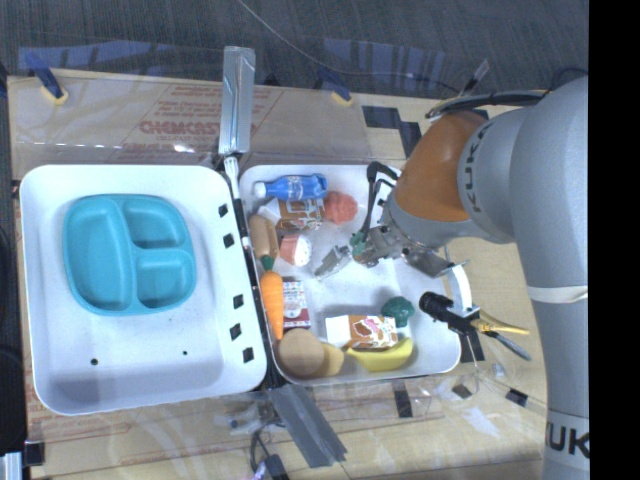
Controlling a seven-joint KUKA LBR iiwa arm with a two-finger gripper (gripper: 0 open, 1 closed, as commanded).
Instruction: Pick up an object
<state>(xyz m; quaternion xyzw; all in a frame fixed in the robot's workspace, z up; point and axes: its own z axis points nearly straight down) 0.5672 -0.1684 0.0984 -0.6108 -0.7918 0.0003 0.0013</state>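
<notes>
Centrally, right bin [440, 360] crowded along left wall and lower edge; bare floor at middle. Claw [345, 253] over that bare floor, fingers apart, nothing between them. Just left of claw: small red-white item [295, 250]. Carrot [272, 303], smooth and tapered, lower left against the wall. Bottle [295, 186] at upper edge, tomato [341, 207] beside. Banana [385, 355], curved, at lower edge. Left bin [40, 298] with teal tray [128, 252], glossy, compartmented.

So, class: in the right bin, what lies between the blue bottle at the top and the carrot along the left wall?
In the camera view, between the blue bottle and the carrot lies a tan, roll-shaped item against the bin's left wall.
</notes>
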